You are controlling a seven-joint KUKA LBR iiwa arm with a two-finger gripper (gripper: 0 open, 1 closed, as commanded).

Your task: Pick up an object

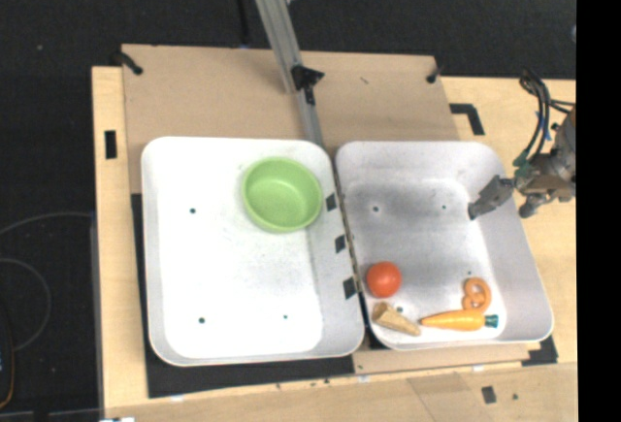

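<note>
At the right edge of the frame, over the upper right rim of the right bin (505,245), the gripper (508,198) is seen, with cables rising above it. Two dark fingers (487,196) are spread apart, one pointing down-left into the bin and the other just to its right; nothing is seen between them. The jaws are thus held open and bare.

In the lower part of the right bin, four small objects are gathered. A red ball (384,278) is found left of centre. Below it, near the bottom rim, a tan wedge-shaped piece (395,319) is laid, and just to its right an orange carrot-like toy (454,319) with a teal tip is stretched along the bottom wall. Just above the carrot's right end, a small orange ring-shaped piece (475,293) is placed. All are well apart from the gripper.

In the upper right of the left bin (175,245), a green bowl (281,195) is set upright.
</note>
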